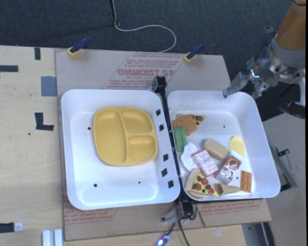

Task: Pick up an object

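My gripper hangs at the upper right, just over the far right corner of the right bin, with its two fingers spread apart and nothing between them. Several toy foods lie in that bin: a brown cookie-like piece, a green piece, a white wrapped packet, a tan bread roll, a yellow banana-like piece, a pizza slice, a small can and an orange cracker. The gripper stands well above and behind them.
The left bin holds a yellow divided plate. A black divider clip row runs between the bins. Both bins rest on cardboard held by blue-yellow clamps. A white cable lies behind.
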`<move>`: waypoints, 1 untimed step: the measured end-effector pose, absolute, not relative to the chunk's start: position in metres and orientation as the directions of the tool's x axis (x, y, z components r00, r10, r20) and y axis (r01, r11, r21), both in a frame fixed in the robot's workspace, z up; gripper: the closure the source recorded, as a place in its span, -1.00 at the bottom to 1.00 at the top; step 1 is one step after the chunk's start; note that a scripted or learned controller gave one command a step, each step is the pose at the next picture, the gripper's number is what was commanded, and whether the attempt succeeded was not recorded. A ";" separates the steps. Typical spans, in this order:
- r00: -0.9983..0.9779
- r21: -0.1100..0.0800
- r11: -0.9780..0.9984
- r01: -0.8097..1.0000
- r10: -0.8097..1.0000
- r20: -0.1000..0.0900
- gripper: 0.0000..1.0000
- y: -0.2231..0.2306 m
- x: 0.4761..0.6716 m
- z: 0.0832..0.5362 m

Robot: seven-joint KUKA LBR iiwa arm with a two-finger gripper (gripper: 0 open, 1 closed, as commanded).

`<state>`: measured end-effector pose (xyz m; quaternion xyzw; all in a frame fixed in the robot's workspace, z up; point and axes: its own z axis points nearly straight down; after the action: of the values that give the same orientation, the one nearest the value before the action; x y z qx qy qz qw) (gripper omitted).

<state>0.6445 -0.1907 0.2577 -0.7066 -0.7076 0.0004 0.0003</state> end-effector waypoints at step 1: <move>-0.003 -0.001 0.003 1.000 1.000 0.000 1.00 -0.190 0.645 0.268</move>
<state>0.6449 -0.1901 0.2679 -0.7061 -0.7081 0.0004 0.0002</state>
